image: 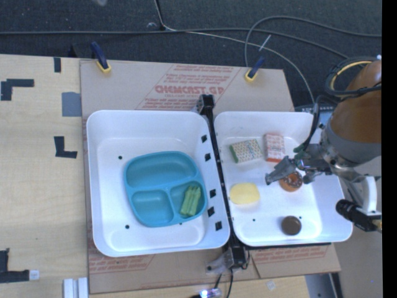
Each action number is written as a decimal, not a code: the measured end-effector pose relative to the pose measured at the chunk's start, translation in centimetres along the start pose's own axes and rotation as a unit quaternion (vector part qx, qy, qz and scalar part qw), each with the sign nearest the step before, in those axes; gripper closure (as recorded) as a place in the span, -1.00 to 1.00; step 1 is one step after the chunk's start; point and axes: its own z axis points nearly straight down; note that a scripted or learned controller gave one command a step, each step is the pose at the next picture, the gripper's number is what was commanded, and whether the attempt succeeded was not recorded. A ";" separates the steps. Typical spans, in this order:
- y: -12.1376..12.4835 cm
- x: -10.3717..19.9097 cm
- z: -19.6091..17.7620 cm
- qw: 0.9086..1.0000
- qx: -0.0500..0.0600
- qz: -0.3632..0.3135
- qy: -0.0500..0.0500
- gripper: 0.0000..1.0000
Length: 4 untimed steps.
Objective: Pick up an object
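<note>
My gripper (289,171) hangs over the middle of the right bin (310,231), open, with its dark fingers spread left and right. Just under it lies a small orange round object (291,182), partly covered by the fingers; I cannot tell if they touch it. A yellow lump (244,194) lies to its left. A brown round object (291,225) sits near the bin's front. A green-and-white packet (245,150) and a pink-and-white packet (274,146) lie toward the back.
The left bin (105,228) holds a blue divided tray (149,179) with a green object (191,200) in its right compartment. A black divider (214,166) runs between the bins. Cables (260,36) trail across the dark floor behind the bench.
</note>
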 end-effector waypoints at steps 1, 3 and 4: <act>0.5 -0.6 5.9 1.000 0.002 0.001 0.000 -1.00; 0.6 -0.5 15.6 1.000 0.000 0.000 -0.001 -1.00; 0.7 -0.6 14.4 1.000 -0.002 0.000 -0.001 1.00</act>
